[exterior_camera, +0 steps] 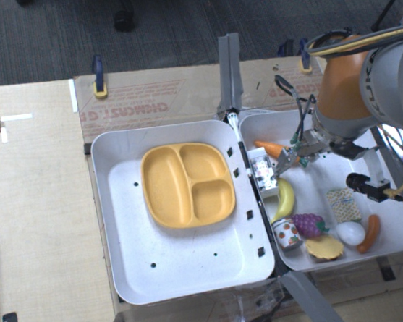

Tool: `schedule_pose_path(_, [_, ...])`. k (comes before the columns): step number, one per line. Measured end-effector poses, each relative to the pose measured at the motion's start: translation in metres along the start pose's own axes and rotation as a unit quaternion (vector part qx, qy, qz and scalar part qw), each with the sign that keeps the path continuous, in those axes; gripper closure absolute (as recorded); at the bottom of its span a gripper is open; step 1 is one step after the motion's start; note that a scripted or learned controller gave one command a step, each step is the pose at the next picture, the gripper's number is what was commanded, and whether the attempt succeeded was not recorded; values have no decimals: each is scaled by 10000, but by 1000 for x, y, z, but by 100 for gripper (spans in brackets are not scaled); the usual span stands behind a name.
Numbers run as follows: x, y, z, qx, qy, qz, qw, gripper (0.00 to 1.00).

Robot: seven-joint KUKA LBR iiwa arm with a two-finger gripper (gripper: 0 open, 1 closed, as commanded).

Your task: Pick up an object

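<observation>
One yellow plate (188, 184), one banana (285, 199), one egg (351, 233).

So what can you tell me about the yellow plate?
The yellow plate looks like smooth plastic, with rounded corners and three sections: one long one along its left side and two smaller ones on its right. It lies flat, right side up, slightly turned, in the upper middle of the left bin. Its sections hold nothing, and it rests on the bin's white floor.
</observation>
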State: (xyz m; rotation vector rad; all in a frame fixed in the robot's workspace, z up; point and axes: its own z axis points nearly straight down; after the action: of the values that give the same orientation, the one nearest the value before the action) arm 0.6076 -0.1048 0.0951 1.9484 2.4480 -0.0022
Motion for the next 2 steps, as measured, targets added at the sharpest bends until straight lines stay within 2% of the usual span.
schedule_pose_path(1, [1,-1,-8,18,21,11,10000,100])
schedule_pose_path(2, [0,-1,-17,18,18,31,10000,100])
